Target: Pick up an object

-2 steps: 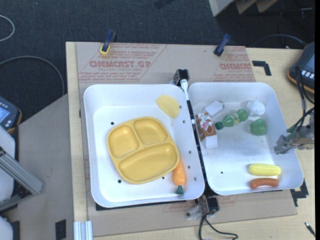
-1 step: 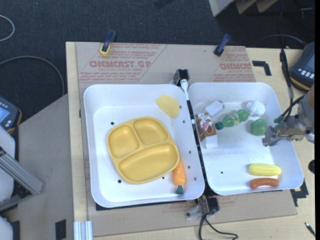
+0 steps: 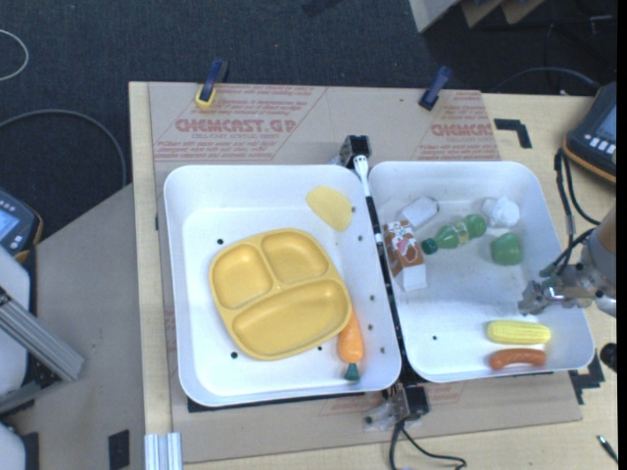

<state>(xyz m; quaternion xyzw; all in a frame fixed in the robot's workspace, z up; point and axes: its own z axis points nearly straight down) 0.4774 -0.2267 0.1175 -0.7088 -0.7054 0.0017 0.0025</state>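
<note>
My gripper (image 3: pixel 551 294) reaches in over the right rim of the right bin (image 3: pixel 460 172), low and just above a yellow corn cob (image 3: pixel 518 333). An orange-red sausage (image 3: pixel 516 358) lies in front of the corn. A green pepper-like toy (image 3: pixel 506 250) sits to the gripper's upper left. Further left lie a green bottle (image 3: pixel 457 234), a small white cup-like piece (image 3: pixel 504 211), a white block (image 3: pixel 418 210) and a brown-and-white carton (image 3: pixel 405 253).
The left bin (image 3: pixel 186 213) holds a yellow divided plate (image 3: pixel 280 291), a pale yellow slice (image 3: pixel 330 207) and an orange carrot (image 3: pixel 351 343). A black divider clamp (image 3: pixel 355 149) joins the bins at the back. Blue clamps (image 3: pixel 210 81) hold the cardboard base.
</note>
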